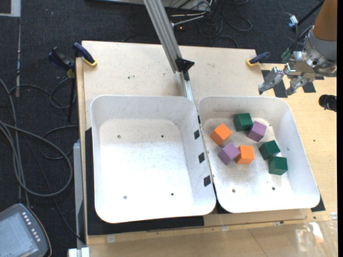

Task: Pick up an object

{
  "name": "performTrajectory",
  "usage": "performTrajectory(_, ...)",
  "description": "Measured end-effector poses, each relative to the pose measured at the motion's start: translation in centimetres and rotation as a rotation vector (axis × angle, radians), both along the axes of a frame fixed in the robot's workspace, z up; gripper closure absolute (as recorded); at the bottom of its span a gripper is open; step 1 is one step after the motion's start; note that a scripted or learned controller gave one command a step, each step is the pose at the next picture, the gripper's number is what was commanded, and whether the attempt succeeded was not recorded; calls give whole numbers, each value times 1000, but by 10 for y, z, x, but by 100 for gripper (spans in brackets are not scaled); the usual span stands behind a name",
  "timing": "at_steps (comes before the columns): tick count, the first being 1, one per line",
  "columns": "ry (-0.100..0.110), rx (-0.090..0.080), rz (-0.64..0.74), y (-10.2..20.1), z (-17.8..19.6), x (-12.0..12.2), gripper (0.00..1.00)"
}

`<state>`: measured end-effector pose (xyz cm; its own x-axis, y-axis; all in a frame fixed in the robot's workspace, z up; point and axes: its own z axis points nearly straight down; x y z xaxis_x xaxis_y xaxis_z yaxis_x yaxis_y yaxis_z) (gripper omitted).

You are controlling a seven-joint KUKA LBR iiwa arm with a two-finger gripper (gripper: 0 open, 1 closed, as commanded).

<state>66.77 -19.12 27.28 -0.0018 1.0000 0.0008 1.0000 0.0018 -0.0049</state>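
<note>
Hovering at two o'clock beyond the right bin (300,123), the gripper (280,83) is seen with fingers spread, nothing held. The purple cube (258,130) is judged light, rigid; opposite flat faces are best pinched.

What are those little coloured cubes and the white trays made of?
The cubes, such as the orange one and a green one, look like foam or painted wood: matte, flat colour, no glare. Which of the two is not clear from here. The right tray and left tray look like thin moulded plastic: smooth white, with rounded corners and raised rims.
</note>
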Motion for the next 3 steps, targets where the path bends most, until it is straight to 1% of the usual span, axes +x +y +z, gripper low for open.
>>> performTrajectory(1, -5, -2, 2, 0, 3, 1, 0)
performTrajectory(2, -1, -1, 2, 4, -40, 2, 0)
performTrajectory(3, -1, -1, -2, -1, -86, 5, 0)
